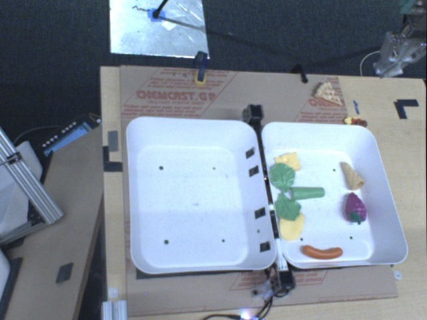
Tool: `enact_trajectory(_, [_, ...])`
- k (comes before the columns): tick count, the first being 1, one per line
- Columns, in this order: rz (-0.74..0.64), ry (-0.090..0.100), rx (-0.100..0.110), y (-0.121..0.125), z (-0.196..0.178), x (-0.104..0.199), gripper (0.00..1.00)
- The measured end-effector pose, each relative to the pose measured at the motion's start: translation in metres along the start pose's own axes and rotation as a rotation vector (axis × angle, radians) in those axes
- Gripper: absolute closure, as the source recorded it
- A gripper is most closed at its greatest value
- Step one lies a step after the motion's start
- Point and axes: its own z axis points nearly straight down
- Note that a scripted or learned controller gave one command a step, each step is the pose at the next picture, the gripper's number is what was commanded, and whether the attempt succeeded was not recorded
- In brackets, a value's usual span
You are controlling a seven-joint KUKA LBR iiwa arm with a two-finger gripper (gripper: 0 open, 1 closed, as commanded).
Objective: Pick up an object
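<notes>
The right bin (pixel 383 179) holds several toy foods. A yellow piece (pixel 288 159), a green leafy piece (pixel 281 176), a green cylinder (pixel 307 193), another green leaf (pixel 288 208) and a second yellow piece (pixel 291 229) cluster along its left wall. An orange sausage (pixel 321 251) lies near the front wall. A purple eggplant (pixel 355 207) and a tan cone (pixel 351 175) sit toward the right side. My gripper (pixel 395 53) hangs at the far top right, beyond the bench's back edge and well away from the bins, with nothing seen in it.
The left bin (pixel 143 179) stands beside the right one, with black clips (pixel 253 153) along the shared wall. A pizza slice (pixel 327 93) and a small red-yellow item (pixel 354 121) lie on the cardboard behind the right bin. A yellow clamp (pixel 200 69) sits at the board's back edge.
</notes>
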Motion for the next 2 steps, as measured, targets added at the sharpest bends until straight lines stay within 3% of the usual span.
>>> enact_trajectory(1, [-0.004,0.003,-0.003,-0.095,-0.003,0.008,1.0])
enact_trajectory(2, [-0.001,0.0,0.001,-0.035,0.0,-0.015,1.0])
